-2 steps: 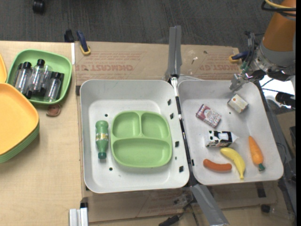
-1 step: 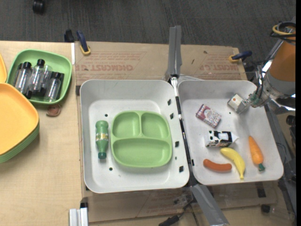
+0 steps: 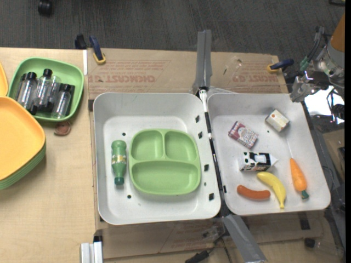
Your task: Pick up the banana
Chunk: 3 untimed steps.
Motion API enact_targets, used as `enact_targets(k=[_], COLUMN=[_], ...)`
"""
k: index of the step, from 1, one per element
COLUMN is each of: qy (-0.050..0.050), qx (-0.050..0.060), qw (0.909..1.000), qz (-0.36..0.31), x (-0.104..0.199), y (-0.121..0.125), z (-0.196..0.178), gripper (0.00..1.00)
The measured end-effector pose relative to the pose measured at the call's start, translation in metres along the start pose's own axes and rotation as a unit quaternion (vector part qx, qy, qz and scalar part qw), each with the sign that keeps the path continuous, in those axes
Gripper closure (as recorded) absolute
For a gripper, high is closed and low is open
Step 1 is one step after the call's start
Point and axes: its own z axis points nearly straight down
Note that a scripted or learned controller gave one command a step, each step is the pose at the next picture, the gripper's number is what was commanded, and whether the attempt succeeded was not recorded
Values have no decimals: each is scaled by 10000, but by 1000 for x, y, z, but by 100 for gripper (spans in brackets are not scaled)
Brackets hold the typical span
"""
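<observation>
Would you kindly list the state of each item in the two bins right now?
banana: lying flat, right bin, ungrasped
sausage: lying beside the banana
carrot: lying flat
cow-print carton: on its side
green bottle: lying down, left bin
green tray: flat, right way up

The banana [image 3: 274, 187] is hemmed in by the sausage [image 3: 254, 193] just beside one end, the cow-print carton [image 3: 255, 161] almost touching behind it and the carrot [image 3: 298, 177] near its other side, leaving bare bin floor [image 3: 307, 130] toward the gripper [image 3: 303, 84].
</observation>
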Motion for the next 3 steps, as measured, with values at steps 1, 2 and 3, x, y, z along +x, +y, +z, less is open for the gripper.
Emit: enact_targets(k=[1, 2, 3], qy=[1, 5, -2], qx=[-12, -10, -6], qw=[9886, 9465, 9996], qz=[-1504, -3227, -266], x=[13, 29, -1], y=[0, -2, 0], z=[82, 119, 48], gripper=[100, 100, 100])
